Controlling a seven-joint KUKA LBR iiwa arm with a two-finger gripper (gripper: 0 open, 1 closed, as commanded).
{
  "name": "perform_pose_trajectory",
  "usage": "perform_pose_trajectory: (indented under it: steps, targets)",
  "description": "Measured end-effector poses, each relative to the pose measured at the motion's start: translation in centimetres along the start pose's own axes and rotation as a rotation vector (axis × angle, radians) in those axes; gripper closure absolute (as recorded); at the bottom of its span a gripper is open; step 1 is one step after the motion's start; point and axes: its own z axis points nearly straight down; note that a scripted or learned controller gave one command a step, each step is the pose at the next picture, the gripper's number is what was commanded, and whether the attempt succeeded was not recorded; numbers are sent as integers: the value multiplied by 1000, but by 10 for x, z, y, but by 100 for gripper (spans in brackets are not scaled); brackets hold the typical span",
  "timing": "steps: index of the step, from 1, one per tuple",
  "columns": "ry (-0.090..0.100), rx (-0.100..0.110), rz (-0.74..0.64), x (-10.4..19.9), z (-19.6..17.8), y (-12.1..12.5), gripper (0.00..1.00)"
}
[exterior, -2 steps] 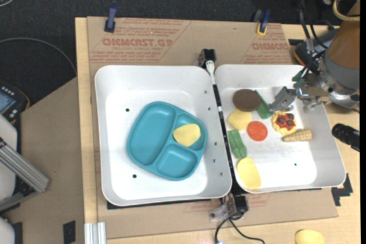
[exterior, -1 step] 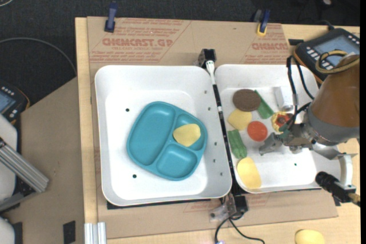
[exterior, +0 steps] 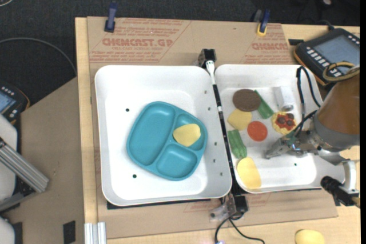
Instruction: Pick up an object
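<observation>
Gripper [exterior: 278, 149] sits low in the right bin [exterior: 269, 184], near the red disc [exterior: 257, 131]; blue tray [exterior: 163, 140] with a yellow piece [exterior: 186, 134] on the left.

Divided plate [exterior: 150, 140] in left bin [exterior: 108, 100].

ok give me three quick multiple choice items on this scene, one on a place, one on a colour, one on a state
1. Where does the blue tray lie?
A. in the left bin
B. in the right bin
C. on the floor

2. What colour is the round flat piece near the middle of the right bin?
A. purple
B. red
C. white

3. What sits in the tray's compartments?
A. one yellow piece
B. three green pieces
C. the brown disc

Answers:
1 A, the tray rests inside the left bin.
2 B, the piece is red, beside the pincer.
3 A, a single yellow piece lies in the tray's upper right compartment; the brown disc is in the right bin.
</observation>
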Motion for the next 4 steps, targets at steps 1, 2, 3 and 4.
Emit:
perform_pose_trajectory:
  steps: [1, 2, 3, 4]
  targets:
    - [-6, -10, 1, -51, -44, 2, 0]
    - [4, -1, -8, 11, -15, 1, 0]
    - [-5, -9, 0, -34, -41, 2, 0]
    - [-9, -25, -5, -32, -232, 3, 0]
